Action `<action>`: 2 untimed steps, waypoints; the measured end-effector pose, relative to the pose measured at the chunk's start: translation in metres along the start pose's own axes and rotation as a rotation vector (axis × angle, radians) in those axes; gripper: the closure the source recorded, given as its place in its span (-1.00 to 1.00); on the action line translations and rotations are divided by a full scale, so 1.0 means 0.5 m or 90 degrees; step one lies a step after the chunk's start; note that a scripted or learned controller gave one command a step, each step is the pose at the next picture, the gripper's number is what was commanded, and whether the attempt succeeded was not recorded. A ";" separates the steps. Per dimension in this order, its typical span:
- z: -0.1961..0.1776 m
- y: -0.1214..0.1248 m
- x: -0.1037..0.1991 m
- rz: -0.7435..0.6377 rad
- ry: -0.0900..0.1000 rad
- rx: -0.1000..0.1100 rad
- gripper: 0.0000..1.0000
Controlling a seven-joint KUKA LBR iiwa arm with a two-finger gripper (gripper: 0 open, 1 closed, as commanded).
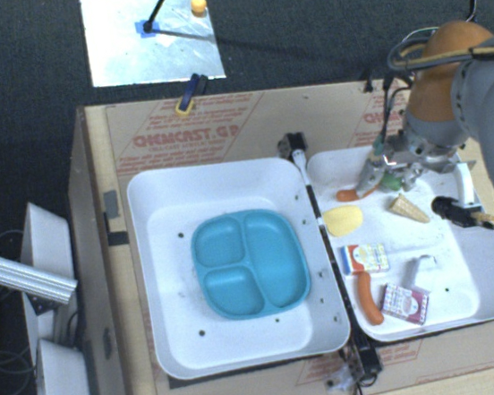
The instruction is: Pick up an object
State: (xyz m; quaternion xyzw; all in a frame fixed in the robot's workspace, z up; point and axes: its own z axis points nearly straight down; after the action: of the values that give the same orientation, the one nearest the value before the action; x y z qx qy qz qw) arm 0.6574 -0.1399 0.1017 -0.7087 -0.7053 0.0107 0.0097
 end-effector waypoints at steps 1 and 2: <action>-0.093 0.022 -0.055 -0.004 0.000 -0.021 -1.00; -0.022 0.022 0.075 -0.006 0.001 -0.020 -1.00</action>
State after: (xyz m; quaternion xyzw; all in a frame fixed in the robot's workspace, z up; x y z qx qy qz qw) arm 0.6691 -0.1027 0.1125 -0.7053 -0.7089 -0.0009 -0.0006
